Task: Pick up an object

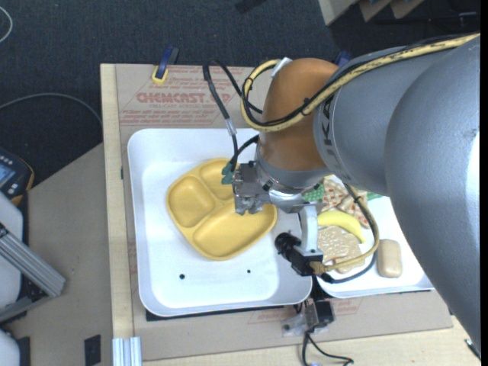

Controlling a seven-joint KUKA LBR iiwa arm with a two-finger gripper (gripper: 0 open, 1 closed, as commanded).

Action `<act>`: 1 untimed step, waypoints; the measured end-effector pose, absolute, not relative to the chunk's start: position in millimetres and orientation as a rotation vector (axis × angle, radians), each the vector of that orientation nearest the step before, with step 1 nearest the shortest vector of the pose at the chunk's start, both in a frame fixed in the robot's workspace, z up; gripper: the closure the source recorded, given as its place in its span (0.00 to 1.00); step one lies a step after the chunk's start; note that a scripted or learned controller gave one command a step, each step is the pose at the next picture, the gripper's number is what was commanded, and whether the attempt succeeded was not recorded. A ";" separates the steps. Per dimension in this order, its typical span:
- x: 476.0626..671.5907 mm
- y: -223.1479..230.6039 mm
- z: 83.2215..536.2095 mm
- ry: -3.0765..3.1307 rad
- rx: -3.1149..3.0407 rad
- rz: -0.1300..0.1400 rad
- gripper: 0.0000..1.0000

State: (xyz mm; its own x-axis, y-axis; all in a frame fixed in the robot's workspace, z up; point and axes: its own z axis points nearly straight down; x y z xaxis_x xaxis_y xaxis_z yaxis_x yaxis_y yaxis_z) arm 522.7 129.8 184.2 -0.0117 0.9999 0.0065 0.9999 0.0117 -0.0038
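Yellow moulded-plastic divided tray (212, 213) lay flat in the left shallow white bin (152, 204), long axis slanting from upper left to lower right. Directly over its right edge hovered the grey two-finger gripper (245, 197) — spread impossible to tell (wrist hid the tips). Tray mostly to the gripper's left.

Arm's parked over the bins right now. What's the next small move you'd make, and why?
Probably a short straight descent. The claw hangs over the right rim of the yellow divided plastic tray in the left shallow white bin, so that rim looks like the nearest thing to pinch. The wrist hides the fingertips; go slowly.
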 end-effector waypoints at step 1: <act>497.4 75.7 278.1 -2.221 -2.230 -0.010 1.00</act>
State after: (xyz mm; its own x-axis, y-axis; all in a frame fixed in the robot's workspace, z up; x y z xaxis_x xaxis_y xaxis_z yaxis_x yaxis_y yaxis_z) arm 497.4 75.7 278.1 0.0042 1.0000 0.0004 1.0000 -0.0042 0.0089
